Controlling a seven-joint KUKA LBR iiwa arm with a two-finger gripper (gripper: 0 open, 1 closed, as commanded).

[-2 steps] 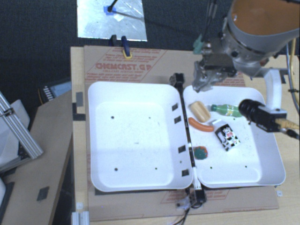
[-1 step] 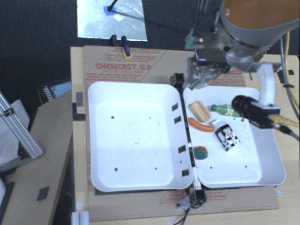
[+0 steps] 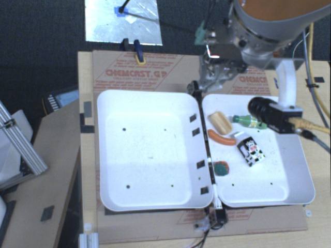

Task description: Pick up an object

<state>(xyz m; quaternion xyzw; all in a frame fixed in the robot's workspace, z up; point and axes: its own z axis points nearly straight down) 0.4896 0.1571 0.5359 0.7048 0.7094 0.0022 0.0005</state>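
We see our arm point(image 3: 274, 14) filling the upper right of the frame, its orange band at the very top and the grey wrist below it. Our gripper point(image 3: 209, 81) hangs beneath the wrist, upper centre-right, pointing down and slightly left.

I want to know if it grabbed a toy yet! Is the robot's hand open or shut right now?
Gripper: cannot be told from this view. It sits above the far edge of the right bin, with nothing seen in it.
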